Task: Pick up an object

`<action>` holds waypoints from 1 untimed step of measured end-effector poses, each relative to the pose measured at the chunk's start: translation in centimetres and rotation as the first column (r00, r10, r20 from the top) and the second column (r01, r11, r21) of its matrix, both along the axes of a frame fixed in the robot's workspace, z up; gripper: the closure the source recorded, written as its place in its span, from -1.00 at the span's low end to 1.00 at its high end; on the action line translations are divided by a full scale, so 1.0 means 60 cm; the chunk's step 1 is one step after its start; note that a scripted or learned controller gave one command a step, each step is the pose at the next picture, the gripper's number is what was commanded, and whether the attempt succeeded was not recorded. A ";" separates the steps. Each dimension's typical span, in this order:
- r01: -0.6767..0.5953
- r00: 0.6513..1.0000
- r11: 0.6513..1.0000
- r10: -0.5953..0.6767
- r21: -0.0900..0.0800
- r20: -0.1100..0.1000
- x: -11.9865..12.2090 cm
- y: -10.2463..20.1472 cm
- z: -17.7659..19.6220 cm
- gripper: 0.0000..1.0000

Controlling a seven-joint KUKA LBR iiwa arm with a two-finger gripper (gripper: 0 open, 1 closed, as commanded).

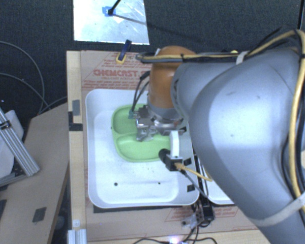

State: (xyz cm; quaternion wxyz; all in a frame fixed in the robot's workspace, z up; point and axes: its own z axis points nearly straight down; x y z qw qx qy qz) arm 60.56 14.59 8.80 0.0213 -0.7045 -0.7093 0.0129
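Camera view, past tense notes. Claw low inside left bin, hung straight down from wrist, tip right at green object; looked lined up for a top grab. Open or closed: could not tell, wrist housing and cabling in the way. Contact with object also unclear, tip read as touching or just above. Green object directly beneath and slightly ahead of claw, flat on bin floor, shallow dish-like shape with a divider ridge, probably why approached from above near the ridge. Not lifted, judged pick step not yet done. Orange band just behind claw, above wrist. Big grey arm on far side, covering most of right bin, only a corner seen. Cardboard sheet under bins, beyond claw. Silver plate well apart, past cardboard.
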 end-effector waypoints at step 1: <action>0.007 0.999 1.000 -0.006 -0.012 0.045 -0.074 -0.027 0.024 1.00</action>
